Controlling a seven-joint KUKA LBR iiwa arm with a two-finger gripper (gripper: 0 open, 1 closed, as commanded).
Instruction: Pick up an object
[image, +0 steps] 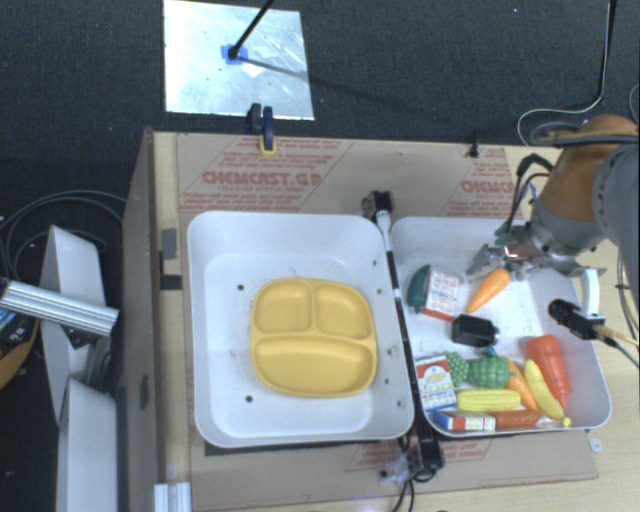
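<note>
My gripper (497, 256) hangs over the back of the right bin (600, 405), at the end of the grey and orange arm coming in from the right. An orange toy carrot (488, 290) lies tilted just below it, its upper end close to the gripper; whether they touch is unclear. To the carrot's left is a white packet (443, 291) beside a green piece (420, 283). A black object (474, 329) sits in the middle of the bin.
The front of the right bin is crowded: green toy vegetable (484, 372), corn cob (488, 401), yellow banana (546, 391), red-orange pepper (548, 357), printed box (434, 384). The left bin (215, 300) holds a yellow divided plate (313, 336).
</note>
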